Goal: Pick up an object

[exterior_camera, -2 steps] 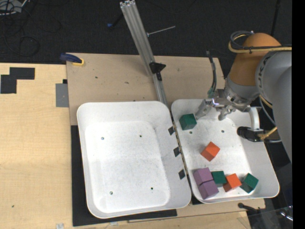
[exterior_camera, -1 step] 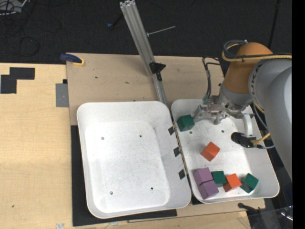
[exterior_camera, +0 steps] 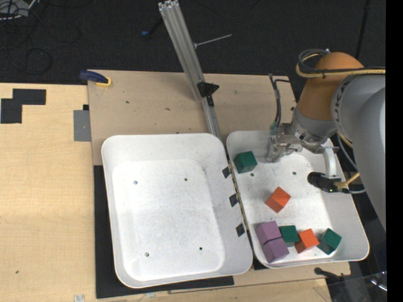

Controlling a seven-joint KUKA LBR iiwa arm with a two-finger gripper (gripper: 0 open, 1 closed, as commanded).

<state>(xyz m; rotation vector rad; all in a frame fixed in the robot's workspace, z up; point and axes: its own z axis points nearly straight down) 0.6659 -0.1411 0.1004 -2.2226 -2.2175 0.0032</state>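
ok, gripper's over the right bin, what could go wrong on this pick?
1. The gripper hangs between the green block and the orange block, over neither, so a straight descent may close on nothing.
2. The purple blocks, small green block and orange cube crowd together at the near wall; a grasp there may nudge neighbours.

Arm [exterior_camera: 352, 106] comes in from the right side of the view, big grey link w/ the orange band [exterior_camera: 327, 83] just above the wrist. Wrist is bent downward, pointing the gripper [exterior_camera: 279, 151] toward the bench, approx straight down w/ a slight lean to the left. Cables loop over the top of the orange part. Gripper is low, metal fingers hanging under the wrist, nothing visible between them afaict.
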